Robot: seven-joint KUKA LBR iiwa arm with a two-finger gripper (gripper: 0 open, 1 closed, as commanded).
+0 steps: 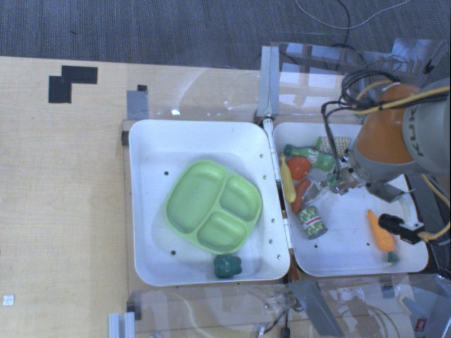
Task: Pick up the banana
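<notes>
The banana (287, 182), a slim yellow piece, lies along the left wall of the right bin (352, 255), running near to far. My gripper (330, 186) hangs low over the middle of that bin, a short way right of the banana and not touching it. Between the two lie a red tomato (299, 166) and a reddish-orange piece (300, 194). The arm's orange band (384, 134) sits above and to the right of the gripper. Nothing shows between the fingers.
A green bottle (311, 154) lies at the far side of the right bin, a small can (312, 222) near its middle and a carrot (381, 231) at the right. The left bin (148, 189) holds a green divided plate (213, 206) and a dark green vegetable (227, 265).
</notes>
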